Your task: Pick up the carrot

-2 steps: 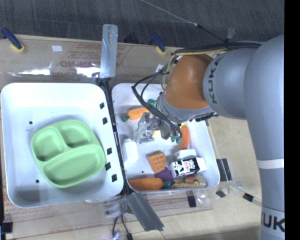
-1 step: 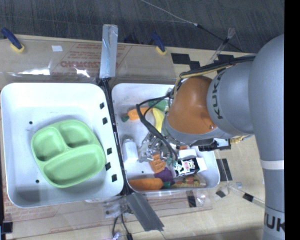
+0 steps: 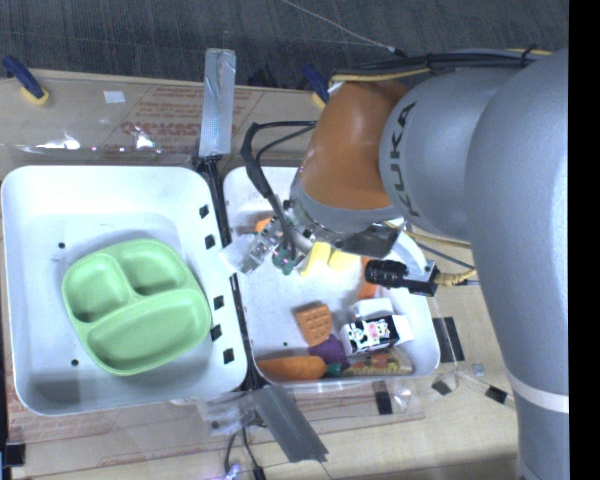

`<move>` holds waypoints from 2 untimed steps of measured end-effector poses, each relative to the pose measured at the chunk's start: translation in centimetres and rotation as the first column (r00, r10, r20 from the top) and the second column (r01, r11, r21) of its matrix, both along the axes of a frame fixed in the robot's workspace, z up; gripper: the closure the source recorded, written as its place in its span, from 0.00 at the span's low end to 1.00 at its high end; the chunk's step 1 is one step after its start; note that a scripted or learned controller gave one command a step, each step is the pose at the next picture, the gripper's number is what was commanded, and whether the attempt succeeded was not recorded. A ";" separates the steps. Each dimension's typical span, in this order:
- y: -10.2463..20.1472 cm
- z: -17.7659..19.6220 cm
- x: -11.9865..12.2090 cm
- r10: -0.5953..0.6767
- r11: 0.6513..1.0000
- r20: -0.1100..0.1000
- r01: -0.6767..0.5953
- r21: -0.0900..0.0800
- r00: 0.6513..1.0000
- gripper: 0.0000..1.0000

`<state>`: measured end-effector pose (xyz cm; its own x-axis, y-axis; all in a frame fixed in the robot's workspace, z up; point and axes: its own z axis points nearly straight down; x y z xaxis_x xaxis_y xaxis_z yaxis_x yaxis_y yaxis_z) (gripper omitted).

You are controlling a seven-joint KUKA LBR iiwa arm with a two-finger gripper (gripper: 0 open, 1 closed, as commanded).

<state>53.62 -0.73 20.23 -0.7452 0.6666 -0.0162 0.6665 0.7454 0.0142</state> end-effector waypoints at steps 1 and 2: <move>-8.4 5.4 0.5 0.241 0.971 -0.019 -0.241 -0.002 0.970 1.00; -13.4 -0.8 0.7 -0.275 0.961 -0.028 0.275 0.000 0.961 1.00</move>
<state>54.31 -14.14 19.41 -0.5333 0.8459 0.0043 0.8459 0.5333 -0.0046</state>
